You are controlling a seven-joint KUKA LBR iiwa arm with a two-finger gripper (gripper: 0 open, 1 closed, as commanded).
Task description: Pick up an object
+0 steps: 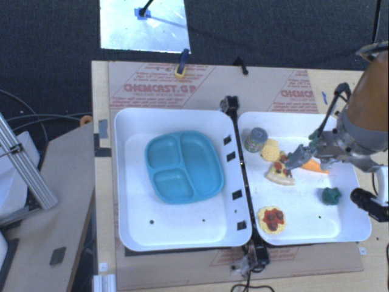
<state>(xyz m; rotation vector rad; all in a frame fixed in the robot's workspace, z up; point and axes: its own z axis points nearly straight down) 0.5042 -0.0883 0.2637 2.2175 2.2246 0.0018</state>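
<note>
2 white bins (182, 239) are set on cardboard. Whether the gripper (296, 157) is wide or narrow cannot be told. Just below it a pizza slice (279, 173) is seen, judged light, stiff and best pinched across its crust.

Brown protective sheet (159, 89) on worktop, behind the bins: red repeated print. Clearest line seems to read "CHEMCAST GP", seen upside down; smaller line under it too blurred to read. Same print at right (296, 93), illegible. No other readable marks.
</note>
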